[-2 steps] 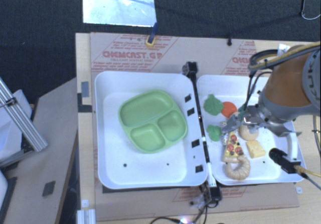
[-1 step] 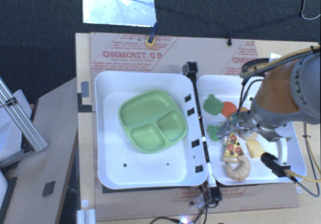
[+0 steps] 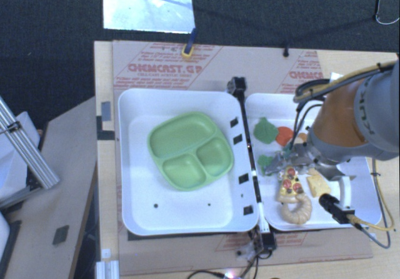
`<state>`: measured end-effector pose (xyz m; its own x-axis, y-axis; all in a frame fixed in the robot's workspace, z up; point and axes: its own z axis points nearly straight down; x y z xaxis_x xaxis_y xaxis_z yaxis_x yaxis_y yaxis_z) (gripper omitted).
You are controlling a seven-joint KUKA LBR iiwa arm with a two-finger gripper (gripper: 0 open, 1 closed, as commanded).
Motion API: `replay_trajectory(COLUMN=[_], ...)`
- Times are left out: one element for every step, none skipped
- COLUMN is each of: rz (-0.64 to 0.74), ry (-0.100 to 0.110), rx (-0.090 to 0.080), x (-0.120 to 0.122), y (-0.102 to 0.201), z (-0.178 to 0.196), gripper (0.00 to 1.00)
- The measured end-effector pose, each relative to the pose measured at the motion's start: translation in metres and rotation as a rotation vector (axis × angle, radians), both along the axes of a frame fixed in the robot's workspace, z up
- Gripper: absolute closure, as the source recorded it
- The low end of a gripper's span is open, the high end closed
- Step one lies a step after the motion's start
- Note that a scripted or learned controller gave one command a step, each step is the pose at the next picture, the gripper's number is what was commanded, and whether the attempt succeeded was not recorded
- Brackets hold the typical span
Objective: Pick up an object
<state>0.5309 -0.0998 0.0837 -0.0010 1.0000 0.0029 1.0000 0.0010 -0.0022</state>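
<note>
Arm's down in the right bin, hand hovering just at 12 o'clock of the pizza slice toy, grip state can't tell, looks like approach step; next needs a short drop onto it.

The right bin holds a small cluster of toy foods. A green leafy piece lies flat near the bin's upper left, with an orange-red piece just beside it on the right. A smaller green piece sits below them. A pizza slice with red dots lies flat at mid-bin; a pale yellow piece lies beside it. A tan ring-shaped pastry rests near the bin's front wall.
</note>
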Motion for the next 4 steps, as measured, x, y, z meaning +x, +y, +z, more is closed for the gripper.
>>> replay_trajectory(rz=[0.000, 0.003, 0.004, 0.004], ry=[-0.003, -0.006, -0.005, -0.004], rx=[-0.001, -0.004, -0.004, -0.004], x=[0.001, 0.003, 0.002, 0.003], y=[0.000, 0.000, 0.004, 0.004], z=[0.010, 0.072, 0.115, 0.140], gripper=[1.00, 1.00, 1.00, 1.00])
